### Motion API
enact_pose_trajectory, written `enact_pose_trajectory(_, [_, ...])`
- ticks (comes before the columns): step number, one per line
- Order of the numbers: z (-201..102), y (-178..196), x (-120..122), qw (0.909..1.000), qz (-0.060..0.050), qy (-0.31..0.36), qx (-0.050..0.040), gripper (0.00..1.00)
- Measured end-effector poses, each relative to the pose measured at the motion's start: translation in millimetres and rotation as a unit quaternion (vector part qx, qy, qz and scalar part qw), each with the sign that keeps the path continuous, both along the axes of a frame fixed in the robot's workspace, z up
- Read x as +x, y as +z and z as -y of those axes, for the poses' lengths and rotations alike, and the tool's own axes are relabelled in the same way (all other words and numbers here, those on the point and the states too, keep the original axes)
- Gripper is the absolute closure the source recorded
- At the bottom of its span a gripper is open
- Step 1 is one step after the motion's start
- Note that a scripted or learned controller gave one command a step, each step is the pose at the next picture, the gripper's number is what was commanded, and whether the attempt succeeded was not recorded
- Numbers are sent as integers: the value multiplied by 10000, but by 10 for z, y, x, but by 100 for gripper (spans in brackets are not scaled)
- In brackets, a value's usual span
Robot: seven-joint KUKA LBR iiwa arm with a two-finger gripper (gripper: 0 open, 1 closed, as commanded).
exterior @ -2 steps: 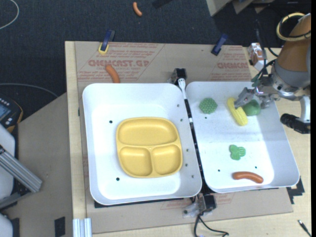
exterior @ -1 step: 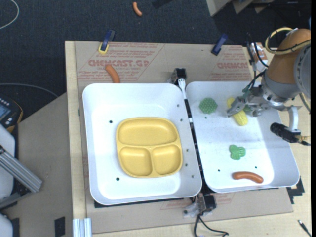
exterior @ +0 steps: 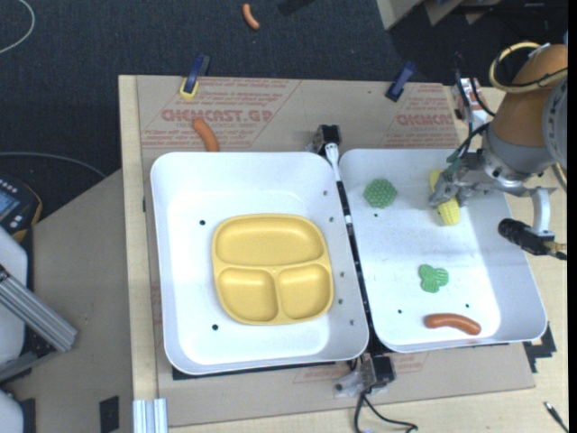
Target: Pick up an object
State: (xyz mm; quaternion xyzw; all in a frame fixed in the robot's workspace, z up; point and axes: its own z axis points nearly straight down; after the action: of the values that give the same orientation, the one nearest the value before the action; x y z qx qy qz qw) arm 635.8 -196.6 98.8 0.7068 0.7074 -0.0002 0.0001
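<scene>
- The arm (exterior: 527,106) comes in from the right edge of the view, its orange band uppermost and the grey wrist bent down toward the back of the right bin (exterior: 505,269).
- The gripper (exterior: 448,188) sits low over the right bin's far end, to the right of the round green piece (exterior: 380,192).
- A small yellow object (exterior: 447,211), shaped like a piece of corn, lies just under and against the fingertips; whether the fingers are spread or pinched on it cannot be told from this angle.
- Two white bins: the right bin, and the left bin (exterior: 180,242) touching it along a shared middle edge.
- One yellow divided plate (exterior: 270,267) with three compartments lies in the middle of the left bin, well apart from the right bin's contents.
- Two green pieces in the right bin: the round one near its back left corner and a leafy one (exterior: 433,278) nearer the front.
- One orange sausage (exterior: 453,323) lies at the front of the right bin, just in front of the leafy piece.
- Two more orange sausages are outside the bins: one (exterior: 206,134) on the cardboard behind the left bin, another (exterior: 251,15) farther back on the dark floor.
- Two clamps hold the cardboard's back edge, one (exterior: 192,78) behind the left bin and one (exterior: 400,81) behind the right bin.
</scene>
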Motion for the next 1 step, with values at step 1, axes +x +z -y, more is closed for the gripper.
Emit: enact_pose_trajectory(1, [-14, 587, 108, 10000, 39, 2, -12, 100])
